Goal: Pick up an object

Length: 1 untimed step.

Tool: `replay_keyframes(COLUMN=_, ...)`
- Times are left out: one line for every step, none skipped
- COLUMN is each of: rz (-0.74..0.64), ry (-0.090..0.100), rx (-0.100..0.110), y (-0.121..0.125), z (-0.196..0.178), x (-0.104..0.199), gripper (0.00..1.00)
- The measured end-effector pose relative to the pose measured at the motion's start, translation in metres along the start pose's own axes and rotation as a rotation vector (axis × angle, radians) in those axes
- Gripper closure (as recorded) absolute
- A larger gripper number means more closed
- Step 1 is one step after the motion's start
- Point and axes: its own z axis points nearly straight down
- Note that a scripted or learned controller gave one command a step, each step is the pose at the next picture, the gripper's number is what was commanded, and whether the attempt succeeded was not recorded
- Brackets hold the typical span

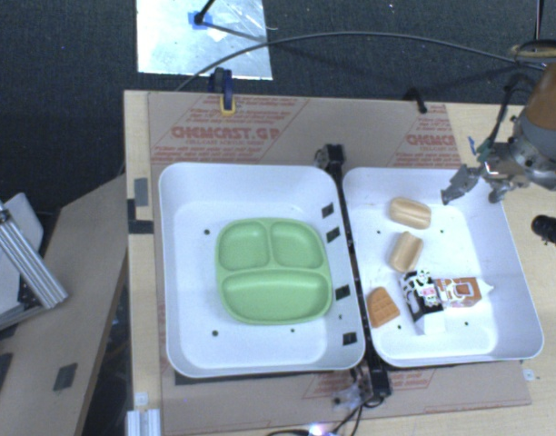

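The right bin (505, 243) holds several food items: a tan bun (411, 213) at the back, a smaller tan roll (405, 251) in front of it, an orange cracker-like piece (383, 306) near the bin's left wall, and a black, white and orange packet (439, 294) toward the front. My gripper (474, 187) hangs over the far right part of this bin, to the right of the bun and apart from it. Its fingers are spread with nothing between them.
The left bin (187, 198) bears a green divided plate (273, 270). Black clips (332, 234) line the seam between the bins. A cardboard sheet (260, 125) lies under both bins. The arm (541, 125) enters from the right edge.
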Motion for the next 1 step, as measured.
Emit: replay_keyframes(rz=-0.003, ry=-0.003, rx=-0.012, y=0.0029, z=-0.0077, x=0.0005, gripper=0.00)
